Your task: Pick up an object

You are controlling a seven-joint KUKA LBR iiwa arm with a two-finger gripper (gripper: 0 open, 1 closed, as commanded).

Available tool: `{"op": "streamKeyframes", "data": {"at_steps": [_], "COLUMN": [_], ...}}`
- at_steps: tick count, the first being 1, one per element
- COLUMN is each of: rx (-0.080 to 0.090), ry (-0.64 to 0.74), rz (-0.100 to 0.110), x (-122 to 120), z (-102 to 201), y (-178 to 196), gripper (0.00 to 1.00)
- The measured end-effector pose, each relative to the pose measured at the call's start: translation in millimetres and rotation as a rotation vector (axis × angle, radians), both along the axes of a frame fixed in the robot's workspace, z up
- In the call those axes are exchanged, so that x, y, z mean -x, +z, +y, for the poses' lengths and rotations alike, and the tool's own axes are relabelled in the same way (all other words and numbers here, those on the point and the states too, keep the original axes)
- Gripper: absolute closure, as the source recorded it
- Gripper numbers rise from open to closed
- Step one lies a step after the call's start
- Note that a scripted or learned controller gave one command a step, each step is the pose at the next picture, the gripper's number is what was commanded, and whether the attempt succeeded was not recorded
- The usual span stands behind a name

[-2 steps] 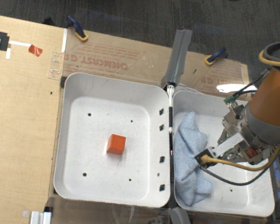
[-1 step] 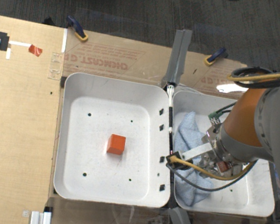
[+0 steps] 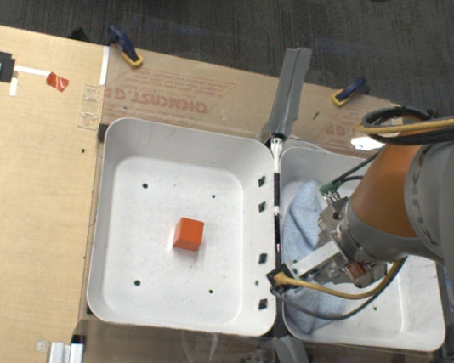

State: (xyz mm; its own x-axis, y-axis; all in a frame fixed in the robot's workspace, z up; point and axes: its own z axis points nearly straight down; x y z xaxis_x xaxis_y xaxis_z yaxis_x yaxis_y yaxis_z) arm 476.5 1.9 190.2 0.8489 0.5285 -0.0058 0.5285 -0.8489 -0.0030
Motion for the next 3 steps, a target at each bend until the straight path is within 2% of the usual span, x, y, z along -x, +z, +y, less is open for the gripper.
{"op": "streamKeyframes", "data": {"at_steps": [1, 2, 3], "rx": [0.003, 0.002, 0.001], "ry": [-0.355, -0.331, 0.287], "rz": [-0.001, -0.004, -0.003], "x": [-45.6, -104.3, -51.9], "z": [-48.5, -10.4, -48.2], "y": [0.8, 54.3, 196.9], "gripper": [1.0, 1.0, 1.0]}}
